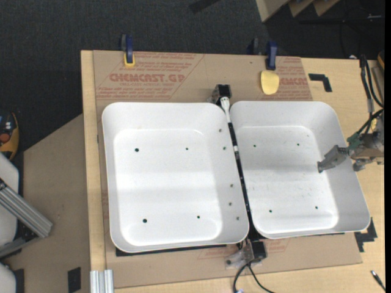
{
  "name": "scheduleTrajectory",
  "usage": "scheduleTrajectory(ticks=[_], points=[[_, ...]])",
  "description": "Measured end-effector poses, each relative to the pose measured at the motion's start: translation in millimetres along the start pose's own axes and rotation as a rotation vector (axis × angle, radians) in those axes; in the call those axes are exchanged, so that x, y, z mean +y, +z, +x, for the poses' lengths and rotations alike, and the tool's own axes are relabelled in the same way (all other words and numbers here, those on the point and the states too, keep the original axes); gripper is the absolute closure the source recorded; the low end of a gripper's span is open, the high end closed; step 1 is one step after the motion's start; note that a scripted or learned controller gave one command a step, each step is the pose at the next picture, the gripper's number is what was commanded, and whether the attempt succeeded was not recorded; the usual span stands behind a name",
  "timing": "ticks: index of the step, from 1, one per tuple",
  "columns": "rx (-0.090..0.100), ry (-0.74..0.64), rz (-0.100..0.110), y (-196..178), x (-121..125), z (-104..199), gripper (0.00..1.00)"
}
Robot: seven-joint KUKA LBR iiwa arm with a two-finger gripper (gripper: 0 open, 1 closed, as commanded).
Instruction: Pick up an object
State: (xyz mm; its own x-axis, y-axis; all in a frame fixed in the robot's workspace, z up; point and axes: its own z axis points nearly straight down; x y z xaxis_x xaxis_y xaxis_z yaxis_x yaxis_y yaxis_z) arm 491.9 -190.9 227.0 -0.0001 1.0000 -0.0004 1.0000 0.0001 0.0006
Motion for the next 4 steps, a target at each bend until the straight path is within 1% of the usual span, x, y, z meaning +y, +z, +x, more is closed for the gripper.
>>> scheduleTrajectory(ticks=[1,2,3,4], points=[[-0.001,-0.009,-0.012,-96,14,68,0.00],[-0.001,-0.002,-0.004,-101,12,64,1.00],[0.005,-0.005,0.011,-17,-8,126,1.00],[0.002,-0.008,-0.015,-140,1,168,1.00]])
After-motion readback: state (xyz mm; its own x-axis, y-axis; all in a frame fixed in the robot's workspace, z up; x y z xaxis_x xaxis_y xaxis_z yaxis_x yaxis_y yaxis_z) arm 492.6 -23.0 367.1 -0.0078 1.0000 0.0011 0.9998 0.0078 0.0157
